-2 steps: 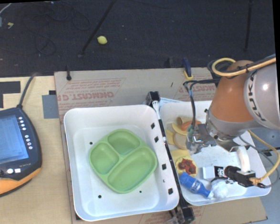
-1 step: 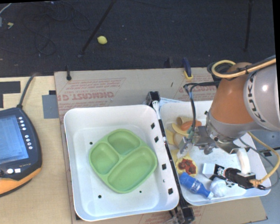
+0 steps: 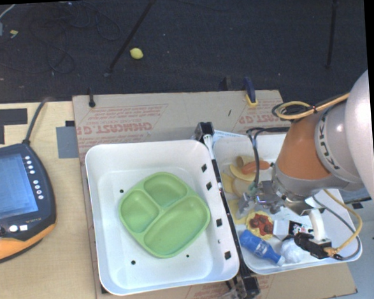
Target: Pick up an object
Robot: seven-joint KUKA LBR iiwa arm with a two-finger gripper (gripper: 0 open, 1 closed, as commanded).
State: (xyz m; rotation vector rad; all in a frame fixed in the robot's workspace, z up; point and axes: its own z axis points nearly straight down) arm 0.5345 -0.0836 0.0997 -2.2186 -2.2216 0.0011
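The fingers [image 3: 251,202] are dark metal prongs low in the right bin [image 3: 348,256], under the arm's wrist; whether they are released or clenched I cannot tell, since the wrist hides much of them and clutter surrounds them. The arm [image 3: 321,152] shows a smooth orange band and a grey, rounded shell, with yellow and black cables looping around it. Just below the fingers lies a small red, bumpy object [image 3: 261,223], and nearer the bin's front edge a blue plastic bottle-like object [image 3: 257,246] lies on its side. Behind the fingers sits a flat orange-and-cream piece [image 3: 247,167]. The left bin [image 3: 106,177], glossy white with rounded corners, holds a matte green divided plate [image 3: 164,213] with three compartments. Both bins rest on brown cardboard [image 3: 140,120] on the desk. At far left sits a screen pendant [image 3: 11,193].
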